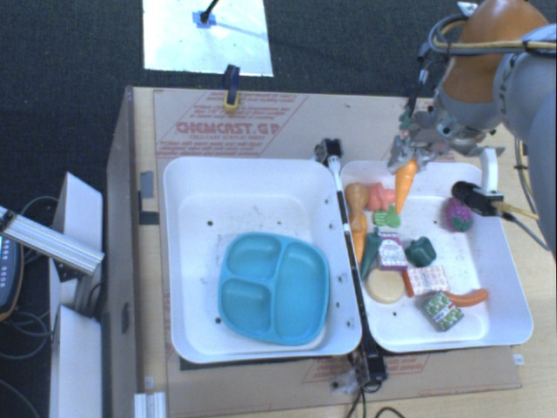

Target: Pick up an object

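So the gripper [412, 157] hangs in the upper right of the frame, over the far edge of the right bin [513, 307], with its fingers pinched on the top of an orange carrot [404, 188]. The carrot dangles pointing down, its tip near some green leafy bit [386, 219] among the toy food. Lower down in that bin sit a purple thing [459, 215] and a sausage [466, 299]. A blue divided plate [273, 288] lies in the left bin [196, 233].

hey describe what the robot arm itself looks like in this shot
The arm has a smooth grey casing with a rounded orange band above the wrist. Dark and yellowish cables loop beside the band. The claw is a small grey metal assembly.
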Available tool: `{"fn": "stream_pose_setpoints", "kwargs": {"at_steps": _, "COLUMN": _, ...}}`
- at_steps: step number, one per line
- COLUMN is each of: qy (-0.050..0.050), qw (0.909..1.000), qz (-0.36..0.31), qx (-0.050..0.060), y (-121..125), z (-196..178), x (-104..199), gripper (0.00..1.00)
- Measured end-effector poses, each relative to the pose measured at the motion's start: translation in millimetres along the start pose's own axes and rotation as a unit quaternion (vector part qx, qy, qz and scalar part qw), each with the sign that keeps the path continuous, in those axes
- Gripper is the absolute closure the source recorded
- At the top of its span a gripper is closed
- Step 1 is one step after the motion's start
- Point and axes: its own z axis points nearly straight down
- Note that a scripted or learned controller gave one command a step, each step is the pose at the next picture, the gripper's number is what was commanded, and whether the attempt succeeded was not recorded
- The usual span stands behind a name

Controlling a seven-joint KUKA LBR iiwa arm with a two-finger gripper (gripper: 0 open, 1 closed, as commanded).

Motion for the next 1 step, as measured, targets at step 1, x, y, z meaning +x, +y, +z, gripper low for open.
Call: {"fn": "stream_pose_setpoints", "kwargs": {"at_steps": 1, "qy": 0.0, "qw": 1.0, "qz": 0.0, "qx": 0.0, "y": -27.3, "z": -14.8, "x": 43.9, "gripper": 1.0}}
